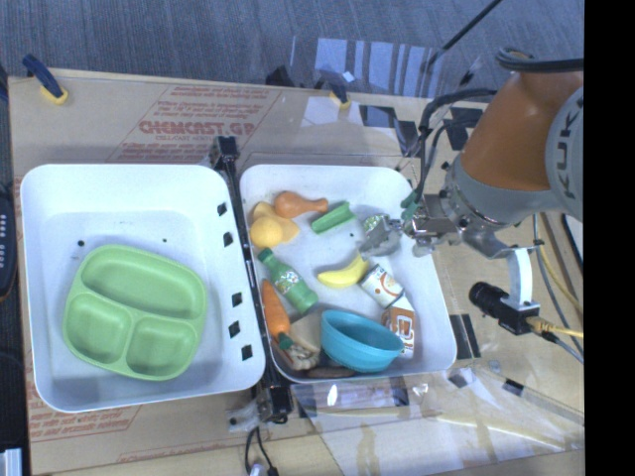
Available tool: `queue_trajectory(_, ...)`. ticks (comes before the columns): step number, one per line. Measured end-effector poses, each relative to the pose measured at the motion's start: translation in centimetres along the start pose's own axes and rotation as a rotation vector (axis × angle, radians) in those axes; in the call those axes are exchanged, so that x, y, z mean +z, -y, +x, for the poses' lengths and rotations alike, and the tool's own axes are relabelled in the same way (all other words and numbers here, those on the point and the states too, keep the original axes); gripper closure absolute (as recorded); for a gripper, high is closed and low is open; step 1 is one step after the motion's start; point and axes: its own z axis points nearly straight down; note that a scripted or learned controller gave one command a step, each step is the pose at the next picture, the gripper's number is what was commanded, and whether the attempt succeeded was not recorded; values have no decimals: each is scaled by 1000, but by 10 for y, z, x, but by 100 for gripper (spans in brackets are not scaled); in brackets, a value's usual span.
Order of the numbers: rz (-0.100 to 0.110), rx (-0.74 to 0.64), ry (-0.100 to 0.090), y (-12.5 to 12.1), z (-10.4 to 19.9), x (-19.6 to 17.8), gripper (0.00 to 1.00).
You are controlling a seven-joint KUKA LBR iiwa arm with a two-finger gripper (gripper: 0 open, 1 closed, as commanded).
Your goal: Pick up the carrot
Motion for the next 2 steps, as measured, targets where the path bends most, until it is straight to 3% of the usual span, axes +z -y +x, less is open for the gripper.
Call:
queue_trajectory(1, 11, -32, 0, -57, 29, 107, 0)
queue_trajectory(2, -11, 16, 18, -104, 43, 158, 0)
